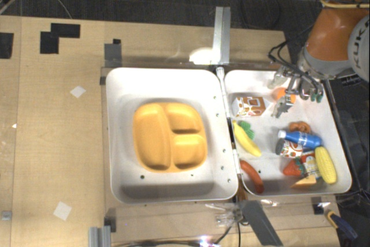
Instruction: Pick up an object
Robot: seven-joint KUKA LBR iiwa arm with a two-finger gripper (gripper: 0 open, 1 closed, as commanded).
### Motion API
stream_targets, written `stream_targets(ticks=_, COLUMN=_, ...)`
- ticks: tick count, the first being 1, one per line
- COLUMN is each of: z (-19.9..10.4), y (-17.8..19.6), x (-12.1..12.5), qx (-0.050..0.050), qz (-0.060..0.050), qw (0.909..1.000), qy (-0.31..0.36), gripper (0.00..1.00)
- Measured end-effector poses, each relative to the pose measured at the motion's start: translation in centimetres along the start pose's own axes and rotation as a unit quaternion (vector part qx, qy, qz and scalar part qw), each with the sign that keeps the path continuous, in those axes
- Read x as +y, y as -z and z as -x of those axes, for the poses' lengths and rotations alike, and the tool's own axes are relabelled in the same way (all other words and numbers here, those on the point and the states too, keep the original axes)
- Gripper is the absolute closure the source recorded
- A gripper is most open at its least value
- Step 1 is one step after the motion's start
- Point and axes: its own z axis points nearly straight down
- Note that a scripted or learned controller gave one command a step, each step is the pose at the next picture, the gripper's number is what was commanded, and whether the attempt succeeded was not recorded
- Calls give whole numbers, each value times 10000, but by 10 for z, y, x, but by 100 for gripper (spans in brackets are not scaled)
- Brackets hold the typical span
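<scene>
- The left bin is taken up by a yellow divided tray lying flat at its middle.
- The right bin is crowded with toy food.
- The gripper is seen low over the right bin's far corner; whether anything is clamped cannot be told.
- A brown-and-white carton is seen just left of the gripper.
- A blue bottle, a corn cob, a banana and a red sausage are spread nearer the front.
</scene>
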Motion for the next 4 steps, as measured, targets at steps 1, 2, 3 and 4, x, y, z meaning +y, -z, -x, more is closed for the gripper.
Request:
stream_targets(ticks=1, z=-49, y=-32, x=58, qx=-20, qz=21, qw=9655, qy=-2606, gripper=0)
stream_targets(ticks=2, z=-18, y=-5, x=53, qx=24, qz=4, qw=9564, qy=-2920, gripper=0)
stream_targets(ticks=3, z=6, y=-38, x=-2, qx=98, qz=3, qw=9269, qy=-3753, gripper=0)
stream_targets(ticks=4, z=8, y=-25, x=-2, qx=59, qz=-11, qw=9284, qy=-3714, gripper=100)
